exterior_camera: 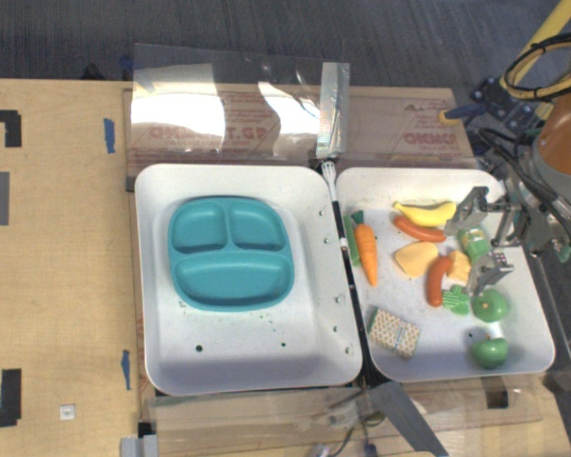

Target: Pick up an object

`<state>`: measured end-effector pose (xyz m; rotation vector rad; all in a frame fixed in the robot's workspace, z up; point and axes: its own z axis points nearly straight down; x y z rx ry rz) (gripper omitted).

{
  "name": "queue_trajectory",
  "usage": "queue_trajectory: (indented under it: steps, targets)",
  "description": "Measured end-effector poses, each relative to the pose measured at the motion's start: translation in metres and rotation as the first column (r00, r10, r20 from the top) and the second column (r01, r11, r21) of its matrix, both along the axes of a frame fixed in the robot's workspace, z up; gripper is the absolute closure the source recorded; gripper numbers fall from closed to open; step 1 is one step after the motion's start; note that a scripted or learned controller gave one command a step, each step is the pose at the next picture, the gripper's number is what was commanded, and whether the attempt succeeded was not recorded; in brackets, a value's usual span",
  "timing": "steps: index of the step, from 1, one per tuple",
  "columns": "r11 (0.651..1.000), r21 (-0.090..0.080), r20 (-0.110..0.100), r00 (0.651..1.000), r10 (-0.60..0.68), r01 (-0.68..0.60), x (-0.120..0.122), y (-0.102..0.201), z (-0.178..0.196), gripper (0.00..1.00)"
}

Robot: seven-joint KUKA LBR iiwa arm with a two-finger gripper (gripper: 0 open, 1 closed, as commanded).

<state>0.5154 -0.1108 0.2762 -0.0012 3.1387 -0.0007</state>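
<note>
Nearest the lens, along the bench's front edge: grey tape [400,422] and clear film below two white bins. Left bin [162,350]: a teal divided plate [231,252], three compartments, set toward the rear, dark specks on the floor in front of it. Right bin [533,350]: a crowd of toy food. Front corner, a green apple [489,351]; just behind it, a second green piece [492,306] on a white stem. Front left, a patterned cracker [395,332], lying flat and apart from the rest. Beside the divider, a carrot [364,248], green top pointing rearward. Rear centre, a banana [425,212] touching an orange pepper [421,228] just in front of it. Mid-bin, a pale orange wedge [413,258] beside a red sausage [438,280] standing nearly lengthwise, green leaves [456,302] at its front end. Gripper [484,239] reaching in from the right, low over the cluster by the sausage; fingers spread apart, one by the banana's tip, the other by the green piece, nothing seen clamped between them. Orange wrist band [561,141] and black-and-yellow cables [533,65] at upper right. Behind the bins, a clear sheet [228,112] over printed cardboard [400,131].
</note>
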Motion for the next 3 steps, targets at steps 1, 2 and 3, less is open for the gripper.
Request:
queue_trajectory:
  steps: [1, 2, 3]
  targets:
    - [0.999, 0.003, -0.009, 0.999, 0.035, -0.035, 0.046, -0.009, -0.126, 0.00]
    - [0.997, -0.002, 0.008, 0.997, 0.074, -0.074, 0.099, 0.003, -0.187, 0.00]
    - [1.000, -0.005, 0.005, 1.000, 0.008, -0.007, -0.014, -0.073, -0.188, 0.00]
